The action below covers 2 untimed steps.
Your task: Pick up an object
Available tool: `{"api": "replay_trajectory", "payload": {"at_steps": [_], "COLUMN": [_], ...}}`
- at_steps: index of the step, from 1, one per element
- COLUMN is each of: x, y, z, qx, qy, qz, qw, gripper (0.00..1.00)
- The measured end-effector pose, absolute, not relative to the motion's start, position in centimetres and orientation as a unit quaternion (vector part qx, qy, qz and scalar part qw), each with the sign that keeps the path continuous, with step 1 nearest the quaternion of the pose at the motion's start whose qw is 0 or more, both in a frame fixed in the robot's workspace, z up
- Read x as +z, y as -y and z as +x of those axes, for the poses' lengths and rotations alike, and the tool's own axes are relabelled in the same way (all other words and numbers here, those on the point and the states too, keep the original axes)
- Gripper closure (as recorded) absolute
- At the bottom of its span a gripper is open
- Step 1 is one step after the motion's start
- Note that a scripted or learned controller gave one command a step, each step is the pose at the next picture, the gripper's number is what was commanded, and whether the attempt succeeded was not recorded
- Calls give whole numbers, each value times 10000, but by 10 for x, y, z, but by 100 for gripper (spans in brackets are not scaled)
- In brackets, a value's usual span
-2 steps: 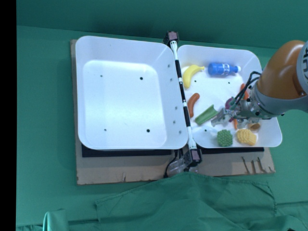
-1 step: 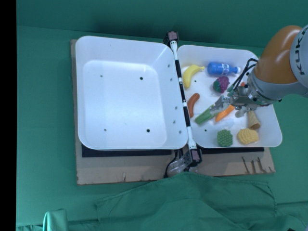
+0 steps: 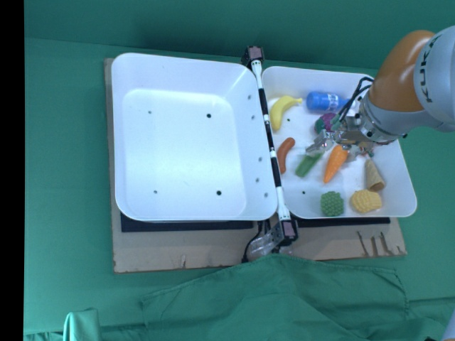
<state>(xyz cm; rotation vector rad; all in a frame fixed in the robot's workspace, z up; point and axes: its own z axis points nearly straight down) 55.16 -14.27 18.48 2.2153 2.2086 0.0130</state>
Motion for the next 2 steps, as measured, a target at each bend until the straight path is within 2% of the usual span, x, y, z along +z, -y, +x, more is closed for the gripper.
{"api": "replay_trajectory", "payload": {"at_steps": [1, 2], "x": [186, 201], "y": [143, 145], "z": [551, 553], "qx": [46, 73], "qy": [-7057, -7044], "qz": [7084, 7096], "qw": [78, 134], "gripper": [0, 100]}}
